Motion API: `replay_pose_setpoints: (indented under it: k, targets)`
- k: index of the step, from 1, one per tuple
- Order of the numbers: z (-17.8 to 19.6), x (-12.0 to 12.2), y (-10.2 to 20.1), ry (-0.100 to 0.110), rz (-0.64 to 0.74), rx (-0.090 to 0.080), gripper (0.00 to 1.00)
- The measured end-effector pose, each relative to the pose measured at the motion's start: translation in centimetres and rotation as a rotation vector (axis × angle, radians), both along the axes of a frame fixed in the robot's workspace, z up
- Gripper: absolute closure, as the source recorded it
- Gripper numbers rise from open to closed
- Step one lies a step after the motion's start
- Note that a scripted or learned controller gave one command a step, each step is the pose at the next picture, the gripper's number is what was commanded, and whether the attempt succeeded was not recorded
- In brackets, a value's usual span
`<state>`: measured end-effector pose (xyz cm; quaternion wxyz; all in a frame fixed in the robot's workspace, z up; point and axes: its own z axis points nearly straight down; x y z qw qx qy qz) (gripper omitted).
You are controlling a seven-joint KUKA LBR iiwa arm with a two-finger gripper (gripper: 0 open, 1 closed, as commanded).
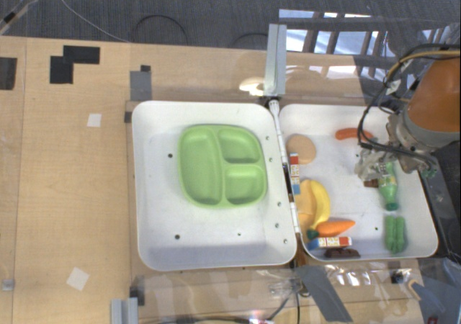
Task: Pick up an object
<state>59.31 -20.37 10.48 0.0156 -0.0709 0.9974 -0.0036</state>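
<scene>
Carrot [336, 227] lies low in the right bin [431, 245]; tool [372, 166] hangs above, its opening unclear

Gripper [372, 165] blurred; arm [436, 99] cut off at right edge.

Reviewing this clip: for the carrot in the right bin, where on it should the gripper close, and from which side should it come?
Grip the carrot across its thick orange middle, coming straight down from above. It lies flat and roughly left-right, so the fingers should close across its short axis. The banana sits close on its upper left and a small box just below, leaving little room, so aim toward the freer right end.
</scene>
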Motion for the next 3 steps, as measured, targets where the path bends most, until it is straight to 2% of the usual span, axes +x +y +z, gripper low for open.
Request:
replay_pose_setpoints:
  k: [1,2,3]
  targets:
    - [-0.1,0.0,0.0,0.001,0.0,0.0,0.0]
    - [-1.6,-0.6,-0.1,0.018,-0.015,0.003,0.0]
    - [0.0,-0.1,0.0,0.001,-0.011,0.0,1.0]
